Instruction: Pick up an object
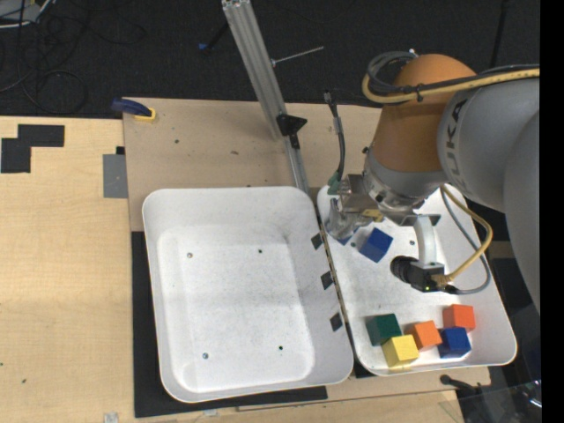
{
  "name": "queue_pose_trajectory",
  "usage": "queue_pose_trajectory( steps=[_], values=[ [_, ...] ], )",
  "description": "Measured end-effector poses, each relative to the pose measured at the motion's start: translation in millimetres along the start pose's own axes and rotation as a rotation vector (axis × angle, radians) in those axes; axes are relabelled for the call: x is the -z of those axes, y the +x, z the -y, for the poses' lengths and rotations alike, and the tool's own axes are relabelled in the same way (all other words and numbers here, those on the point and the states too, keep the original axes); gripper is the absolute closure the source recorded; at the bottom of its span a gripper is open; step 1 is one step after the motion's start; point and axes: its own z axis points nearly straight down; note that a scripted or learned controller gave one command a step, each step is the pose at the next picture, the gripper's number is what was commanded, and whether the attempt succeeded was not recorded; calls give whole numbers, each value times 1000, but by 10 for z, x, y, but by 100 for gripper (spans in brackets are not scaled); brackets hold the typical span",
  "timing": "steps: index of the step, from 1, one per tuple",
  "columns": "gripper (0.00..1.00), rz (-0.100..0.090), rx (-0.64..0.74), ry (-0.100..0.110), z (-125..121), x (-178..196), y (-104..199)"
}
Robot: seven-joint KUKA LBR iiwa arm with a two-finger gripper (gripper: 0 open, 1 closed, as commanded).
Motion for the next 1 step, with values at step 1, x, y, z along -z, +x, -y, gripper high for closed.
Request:
queue_pose_trajectory(
  steps=[1],
  values=[
    [100,1,1,-2,-20,-37,567]
  ],
)
